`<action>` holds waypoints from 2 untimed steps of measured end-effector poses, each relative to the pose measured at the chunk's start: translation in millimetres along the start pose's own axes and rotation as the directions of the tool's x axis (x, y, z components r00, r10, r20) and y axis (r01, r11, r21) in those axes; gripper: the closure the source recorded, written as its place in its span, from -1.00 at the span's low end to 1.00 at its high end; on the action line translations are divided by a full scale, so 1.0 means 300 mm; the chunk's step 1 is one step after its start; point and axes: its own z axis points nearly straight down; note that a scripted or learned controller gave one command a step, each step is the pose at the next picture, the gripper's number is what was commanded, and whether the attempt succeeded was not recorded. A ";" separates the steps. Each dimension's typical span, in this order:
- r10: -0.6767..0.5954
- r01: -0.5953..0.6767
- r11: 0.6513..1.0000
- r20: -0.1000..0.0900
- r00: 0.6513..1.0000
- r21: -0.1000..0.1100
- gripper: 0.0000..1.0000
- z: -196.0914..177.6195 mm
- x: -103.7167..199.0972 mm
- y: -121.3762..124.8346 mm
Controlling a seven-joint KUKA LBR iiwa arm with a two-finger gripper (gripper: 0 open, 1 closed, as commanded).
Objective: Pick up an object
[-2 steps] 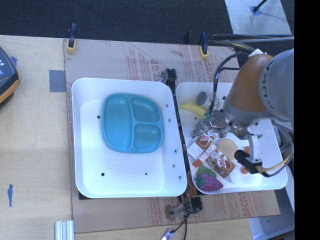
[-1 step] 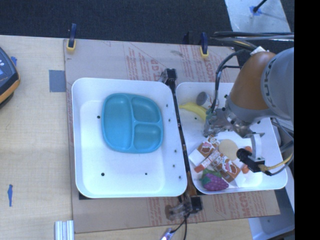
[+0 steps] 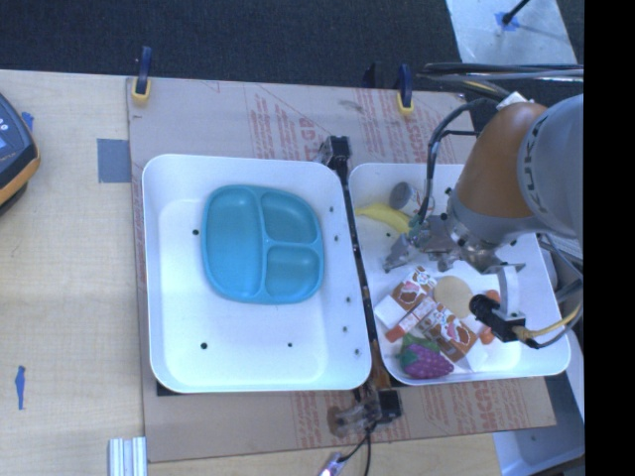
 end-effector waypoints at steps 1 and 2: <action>0.002 -0.002 1.000 -0.003 1.000 -0.006 -1.00 0.027 -0.020 0.245; 0.001 -0.001 1.000 -0.003 1.000 -0.006 -1.00 0.026 0.009 0.301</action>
